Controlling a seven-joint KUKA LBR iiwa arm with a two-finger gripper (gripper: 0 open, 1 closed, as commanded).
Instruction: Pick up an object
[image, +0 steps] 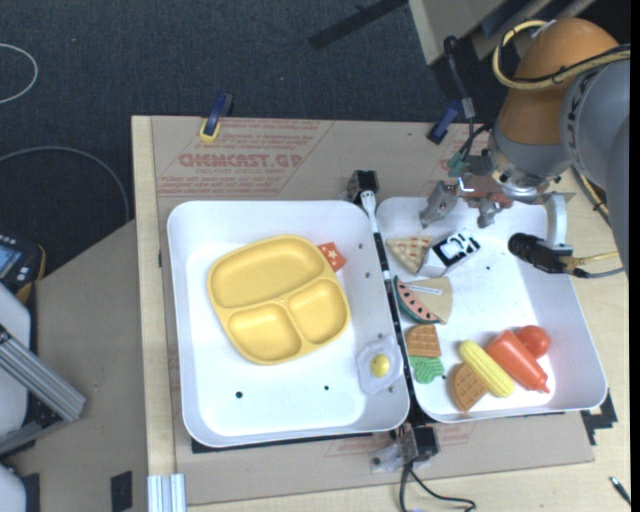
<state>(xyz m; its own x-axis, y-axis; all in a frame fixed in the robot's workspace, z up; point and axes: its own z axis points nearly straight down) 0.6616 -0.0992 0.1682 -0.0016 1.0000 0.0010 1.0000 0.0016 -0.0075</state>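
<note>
You have two bins side by side. In the left bin (190, 300) a divided plate (278, 298) lies centrally, with an egg (378, 364) at its near right. The right bin (570, 330) holds a sandwich (409, 251) at the far left, a corn cob (485, 368) near the front.

Bright, even overhead light whitens both white bins (200, 300) nearly to glare, casts only faint soft shadows beside the yellow tray (278, 298), and leaves the dark floor around them dim but sharp.
</note>
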